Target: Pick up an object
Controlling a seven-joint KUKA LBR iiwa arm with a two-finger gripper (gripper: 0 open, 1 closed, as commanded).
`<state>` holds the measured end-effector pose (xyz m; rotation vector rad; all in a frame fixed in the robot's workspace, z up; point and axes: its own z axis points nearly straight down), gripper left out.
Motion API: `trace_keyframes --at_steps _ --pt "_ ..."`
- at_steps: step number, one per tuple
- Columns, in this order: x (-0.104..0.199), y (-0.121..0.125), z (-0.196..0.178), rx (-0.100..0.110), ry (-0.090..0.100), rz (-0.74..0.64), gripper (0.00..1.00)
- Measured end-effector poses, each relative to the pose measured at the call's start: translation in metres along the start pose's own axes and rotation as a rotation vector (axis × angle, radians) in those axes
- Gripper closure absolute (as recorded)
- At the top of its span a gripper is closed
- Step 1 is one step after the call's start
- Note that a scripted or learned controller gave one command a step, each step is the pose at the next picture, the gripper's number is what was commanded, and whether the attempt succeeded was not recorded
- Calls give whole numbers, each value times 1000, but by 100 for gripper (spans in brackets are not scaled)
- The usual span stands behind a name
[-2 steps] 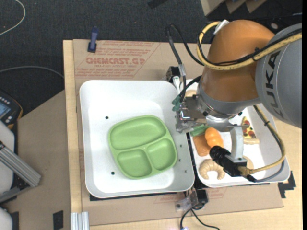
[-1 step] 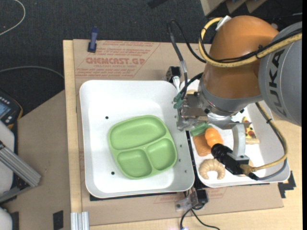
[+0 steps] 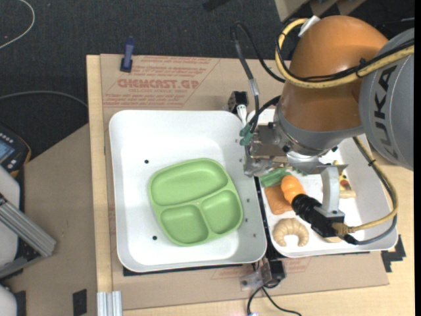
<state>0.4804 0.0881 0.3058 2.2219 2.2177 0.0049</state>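
Looking down on the counter (image 3: pixel 99 176), I see the arm (image 3: pixel 335 64) reaching in over the right bin (image 3: pixel 370 193), with the tool (image 3: pixel 268 158) low at that bin's edge nearest the left bin (image 3: pixel 131 150). The wrist covers most of the tool, so I cannot tell whether it is apart, together or clamped on anything.

Objects for picking, listed outward from the tool:
- A green piece (image 3: pixel 271 176) lies right under the tool, partly hidden by it; contact cannot be judged.
- An orange carrot-like piece (image 3: pixel 290 188) lies just beside the green piece, on the side away from the left bin.
- A flat brown slab (image 3: pixel 277 204) lies next beyond these, touching the carrot-like piece.
- A pale croissant (image 3: pixel 291 232) lies farthest from the tool, near the bin's front rim and apart from the slab.

Across the shared rim from the tool, the left bin holds a green plate (image 3: pixel 195 199) with three compartments, lying flat. Both bins sit on a cardboard sheet (image 3: pixel 164 78) with red print. A blue clip (image 3: pixel 127 54) rests at the sheet's far corner, well away from the tool.
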Motion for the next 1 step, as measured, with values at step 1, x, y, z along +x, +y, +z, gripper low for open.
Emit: trace_keyframes --at_steps 1 --pt "-20 1 -133 -14 2 -1 100"
